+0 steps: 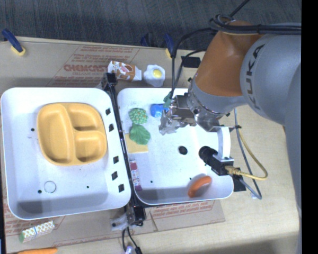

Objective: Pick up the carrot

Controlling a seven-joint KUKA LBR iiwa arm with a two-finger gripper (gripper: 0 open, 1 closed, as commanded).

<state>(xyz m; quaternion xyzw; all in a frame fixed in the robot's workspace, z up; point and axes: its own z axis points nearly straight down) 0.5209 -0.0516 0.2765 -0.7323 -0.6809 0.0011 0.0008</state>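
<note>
Carrot (pixel 200 185) sits in the right bin (pixel 164 199), at the near-right corner, touching or just off the near wall. It's clear of everything else in the bin.

The jaws hang over the far-left part of the same bin, near the blue piece (pixel 157 110) and the two green pieces (pixel 138 115) (pixel 140 135). So the carrot is well apart from the jaws, diagonally toward the bottom-right of the view.

Long axis runs roughly along the near wall, with the right end tipped slightly up-view. My read: close across the short axis, approaching from the bin centre so the wall doesn't block a jaw.

Jaw opening: can't tell from this angle. The carrot is plainly not in them. Pick not yet started; next comes a traverse, then a descent.

Risk: the wall and corner leave little clearance.
</note>
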